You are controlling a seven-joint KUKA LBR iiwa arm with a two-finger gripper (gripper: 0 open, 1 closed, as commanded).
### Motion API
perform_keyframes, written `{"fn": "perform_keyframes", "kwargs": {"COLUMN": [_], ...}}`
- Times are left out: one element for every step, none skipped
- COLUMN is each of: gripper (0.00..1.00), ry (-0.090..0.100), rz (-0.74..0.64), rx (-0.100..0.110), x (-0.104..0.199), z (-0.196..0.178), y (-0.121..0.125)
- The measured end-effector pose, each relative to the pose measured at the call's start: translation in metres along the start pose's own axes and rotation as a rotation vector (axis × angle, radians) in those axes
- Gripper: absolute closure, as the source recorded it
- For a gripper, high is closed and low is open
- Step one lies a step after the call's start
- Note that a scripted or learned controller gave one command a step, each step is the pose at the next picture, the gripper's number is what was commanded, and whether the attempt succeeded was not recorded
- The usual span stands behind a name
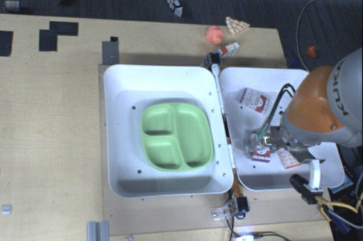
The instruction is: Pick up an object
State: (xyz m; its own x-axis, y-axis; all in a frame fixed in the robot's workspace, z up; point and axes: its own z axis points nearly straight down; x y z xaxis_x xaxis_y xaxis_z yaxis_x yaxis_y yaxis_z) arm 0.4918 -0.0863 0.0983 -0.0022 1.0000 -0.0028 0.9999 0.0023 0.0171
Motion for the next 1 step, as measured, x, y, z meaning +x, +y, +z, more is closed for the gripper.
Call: {"fn": "perform_keyframes", "kwargs": {"gripper": [1.00], "ry": [0.003], "rz": [-0.002], "rx": [0.013], "x": [0.0490], "z": [-0.0948], "y": [-0.0024]}}
